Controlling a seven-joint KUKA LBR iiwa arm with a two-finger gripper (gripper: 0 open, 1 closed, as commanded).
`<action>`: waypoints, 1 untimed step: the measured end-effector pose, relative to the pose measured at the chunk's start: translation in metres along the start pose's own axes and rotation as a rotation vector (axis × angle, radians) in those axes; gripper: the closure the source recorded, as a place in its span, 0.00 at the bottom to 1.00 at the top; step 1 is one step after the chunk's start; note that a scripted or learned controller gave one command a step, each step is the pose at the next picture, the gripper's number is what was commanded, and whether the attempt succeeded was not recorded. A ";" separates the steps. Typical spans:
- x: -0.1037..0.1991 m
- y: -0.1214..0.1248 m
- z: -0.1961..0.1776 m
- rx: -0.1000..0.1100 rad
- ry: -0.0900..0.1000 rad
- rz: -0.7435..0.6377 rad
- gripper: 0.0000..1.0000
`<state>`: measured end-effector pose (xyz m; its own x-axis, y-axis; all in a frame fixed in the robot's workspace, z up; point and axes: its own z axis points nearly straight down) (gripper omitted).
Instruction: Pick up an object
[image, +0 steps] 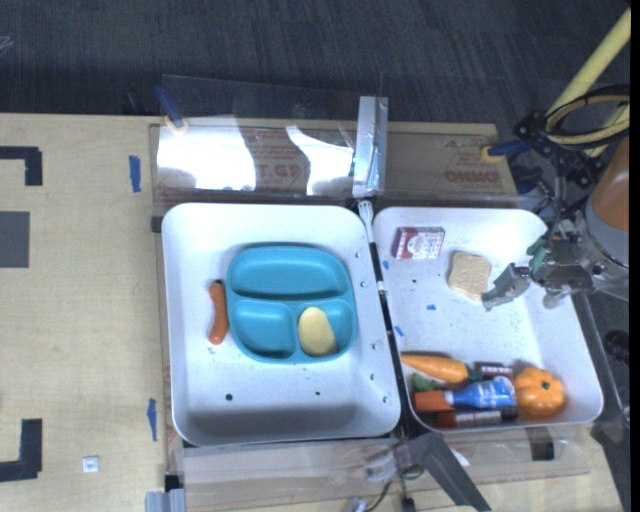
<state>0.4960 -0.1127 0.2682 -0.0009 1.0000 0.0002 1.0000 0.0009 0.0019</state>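
End effector (520, 280): enters the right bin (420, 340) from 3 o'clock and hangs over the bin's upper right part. One grey finger (503, 288) points toward 8 o'clock, its tip just beside the tan sponge-like block (468, 274). Nothing lies between the fingers; the view is too blurred to tell whether they stand wide or narrow.

Nearest item: the tan block, at 9 o'clock from the end effector, lying flat on the bin floor with bare floor on every side.

Item: red-and-white small packet (418, 243), at 10 o'clock, further off, near the bin's top-left corner.

Group along the bin's lower edge, at 6 to 7 o'clock: carrot (437, 367), red-and-blue tube (470, 398), small orange pumpkin (540, 392), dark flat bar (492, 370). These crowd together, touching or nearly so.

Left bin (190, 400), well apart at 9 o'clock: blue divided tray (262, 280) holding a yellow lemon-like piece (316, 331) in its lower right compartment; orange sausage-shaped toy (217, 312) beside the tray's left side.

Handling note, as judgement: the tan block looks like the easiest target, being closest and isolated. A good grasp would centre the fingers over it, straddle its shorter sides, and descend straight. The crowded lower group risks a pinch on two items at once.

Tabletop (80, 330): pale wood with black markers.
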 end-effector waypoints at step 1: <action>-0.013 -0.018 0.142 0.004 0.001 -0.173 0.00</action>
<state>0.4785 -0.1255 0.1257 -0.1732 0.9849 0.0016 0.9849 0.1732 -0.0024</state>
